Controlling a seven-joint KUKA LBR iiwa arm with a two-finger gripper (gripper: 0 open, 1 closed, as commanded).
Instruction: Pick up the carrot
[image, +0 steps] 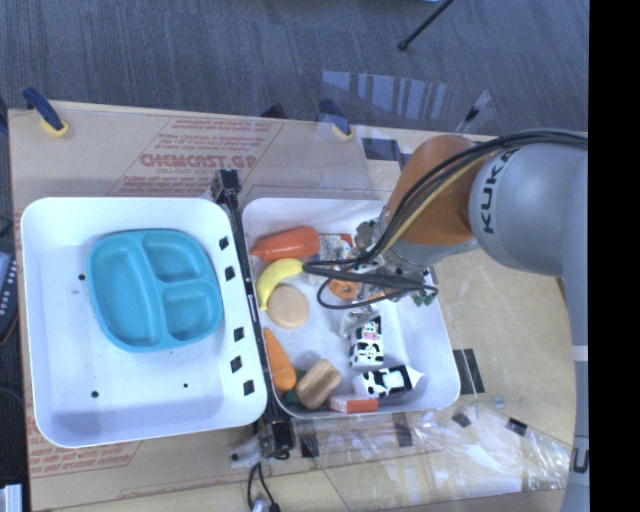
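Observation:
The carrot (280, 361) is a short orange stick lying against the left wall of the right bin (440, 345), near its front, with a tan bread-like piece (318, 384) just to its right. My gripper (372, 284) hangs over the middle of the right bin, above an orange ring-shaped toy (344, 291). It is well to the right of the carrot and farther back, apart from it. Cables and the wrist hide the gripper's tip.
The right bin also holds a red-orange sausage (286, 242), a yellow banana (276, 279), a beige round piece (289, 307) and two cow-patterned toys (368, 345). A blue divided plate (155, 288) lies in the left bin (60, 400).

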